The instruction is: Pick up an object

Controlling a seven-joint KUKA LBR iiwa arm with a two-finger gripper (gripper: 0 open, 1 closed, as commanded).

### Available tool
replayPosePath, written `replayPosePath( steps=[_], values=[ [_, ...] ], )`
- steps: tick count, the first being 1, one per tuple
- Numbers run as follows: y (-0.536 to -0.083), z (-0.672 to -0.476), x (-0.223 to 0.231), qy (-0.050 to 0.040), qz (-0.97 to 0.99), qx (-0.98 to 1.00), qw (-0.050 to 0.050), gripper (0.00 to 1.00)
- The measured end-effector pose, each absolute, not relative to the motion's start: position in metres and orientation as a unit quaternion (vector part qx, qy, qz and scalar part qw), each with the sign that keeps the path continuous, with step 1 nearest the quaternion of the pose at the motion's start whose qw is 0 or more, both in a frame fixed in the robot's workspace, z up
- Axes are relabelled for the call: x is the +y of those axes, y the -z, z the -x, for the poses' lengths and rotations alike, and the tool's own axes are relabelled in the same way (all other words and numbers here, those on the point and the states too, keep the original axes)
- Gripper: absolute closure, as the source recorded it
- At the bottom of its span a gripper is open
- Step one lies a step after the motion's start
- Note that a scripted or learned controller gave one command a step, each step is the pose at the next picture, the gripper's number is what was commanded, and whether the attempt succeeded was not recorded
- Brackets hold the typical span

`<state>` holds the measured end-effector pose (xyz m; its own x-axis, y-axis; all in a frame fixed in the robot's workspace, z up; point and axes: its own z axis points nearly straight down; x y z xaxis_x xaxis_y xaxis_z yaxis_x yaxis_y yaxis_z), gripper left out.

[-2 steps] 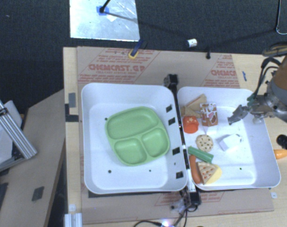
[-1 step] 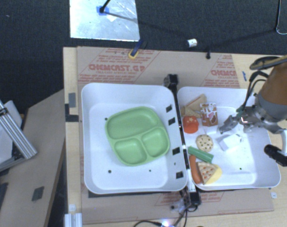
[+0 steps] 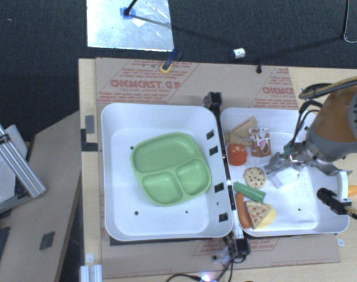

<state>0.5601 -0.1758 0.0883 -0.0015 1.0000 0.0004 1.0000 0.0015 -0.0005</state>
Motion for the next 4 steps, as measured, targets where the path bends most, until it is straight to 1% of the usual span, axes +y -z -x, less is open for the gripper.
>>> replayPosePath(
  steps=[1, 3, 4],
  values=[
    [-0.101, -0.561, -0.177, 0.0009, 0.707, -0.708, -0.002, 1.00],
    [-0.193, -0.551, -0.179, 0.0014, 0.707, -0.708, -0.003, 1.00],
    [-0.227, -0.553, -0.179, 0.0013, 0.706, -0.709, -0.002, 1.00]
  ],
)
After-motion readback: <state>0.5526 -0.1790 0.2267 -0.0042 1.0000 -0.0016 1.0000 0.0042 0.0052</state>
